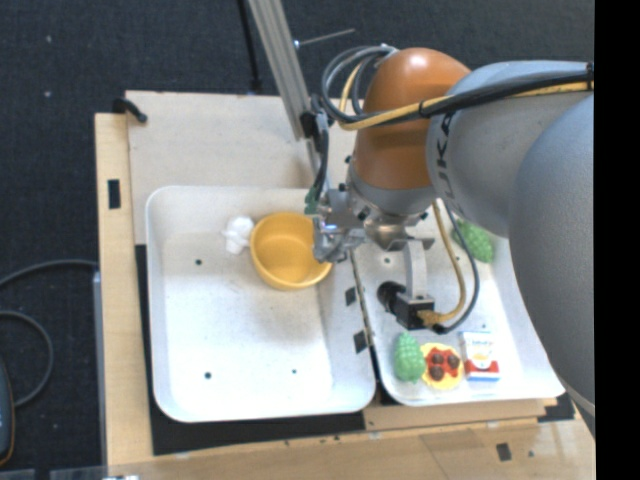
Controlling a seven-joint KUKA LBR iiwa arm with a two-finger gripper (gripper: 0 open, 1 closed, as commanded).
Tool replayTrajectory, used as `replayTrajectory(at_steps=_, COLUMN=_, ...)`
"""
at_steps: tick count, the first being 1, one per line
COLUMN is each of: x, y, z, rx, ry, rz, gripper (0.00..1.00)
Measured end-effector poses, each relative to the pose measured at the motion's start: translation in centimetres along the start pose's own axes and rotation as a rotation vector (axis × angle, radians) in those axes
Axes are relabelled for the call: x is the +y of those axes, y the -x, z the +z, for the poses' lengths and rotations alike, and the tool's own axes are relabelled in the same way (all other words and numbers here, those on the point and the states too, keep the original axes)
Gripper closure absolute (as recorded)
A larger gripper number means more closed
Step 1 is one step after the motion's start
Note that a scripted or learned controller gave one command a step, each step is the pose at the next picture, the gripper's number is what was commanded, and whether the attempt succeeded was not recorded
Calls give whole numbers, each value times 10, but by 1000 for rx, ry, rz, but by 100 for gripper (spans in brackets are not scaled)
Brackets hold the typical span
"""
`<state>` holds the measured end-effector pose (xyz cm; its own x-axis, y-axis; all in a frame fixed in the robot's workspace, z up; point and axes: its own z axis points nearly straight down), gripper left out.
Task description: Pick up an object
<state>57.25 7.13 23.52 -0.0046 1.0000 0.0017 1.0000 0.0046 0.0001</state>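
The end effector (328, 240) is hanging at the right rim of the yellow bowl (287, 251), which is sitting in the left bin (180, 368) near the frame's centre. Whether it is gripping, I cannot tell. The bowl is probably light, rigid plastic and slick; pinching its thin rim should be best.

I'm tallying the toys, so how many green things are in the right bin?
2. One green toy lies at the near end beside a yellow and red item; another green toy sits farther back against the arm, which may hide more.
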Motion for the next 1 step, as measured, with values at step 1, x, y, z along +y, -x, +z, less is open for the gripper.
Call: replayTrajectory(at_steps=1, x=0, y=0, z=0, rx=1, ry=0, rz=2, gripper=0)
